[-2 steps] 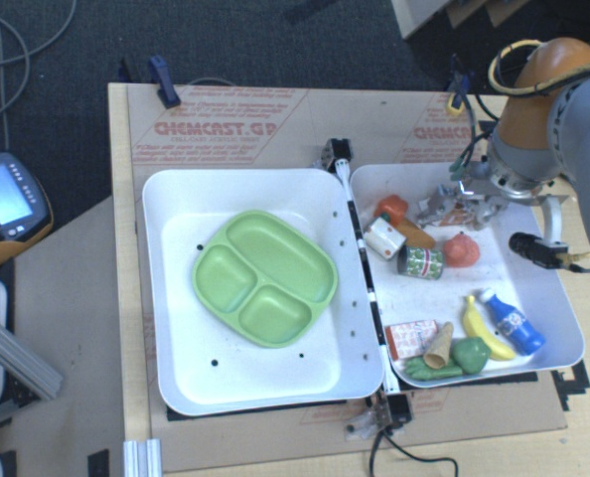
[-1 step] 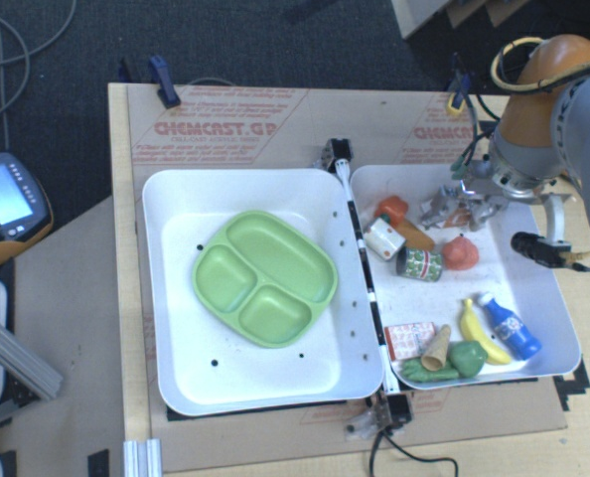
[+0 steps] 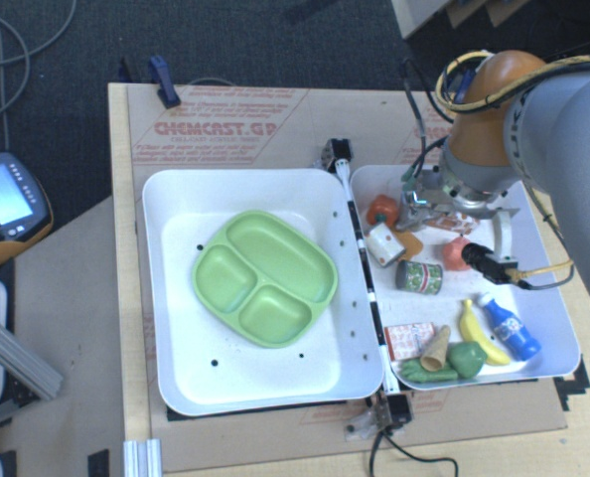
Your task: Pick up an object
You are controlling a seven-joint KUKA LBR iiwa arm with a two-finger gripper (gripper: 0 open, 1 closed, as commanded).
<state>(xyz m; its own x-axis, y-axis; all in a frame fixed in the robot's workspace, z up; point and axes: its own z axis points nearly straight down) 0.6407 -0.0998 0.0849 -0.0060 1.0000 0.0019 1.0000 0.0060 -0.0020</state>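
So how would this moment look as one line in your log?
arm: over right bin | gripper: low among items | tray: in left bin

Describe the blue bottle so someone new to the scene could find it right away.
Start at the right bin, the one crowded with small items. Go to its near-right corner, where a yellow banana lies. The blue bottle lies right beside the banana on the side toward the bin's right wall; it is the bin's one blue item, with a white cap and a red patch on its label.
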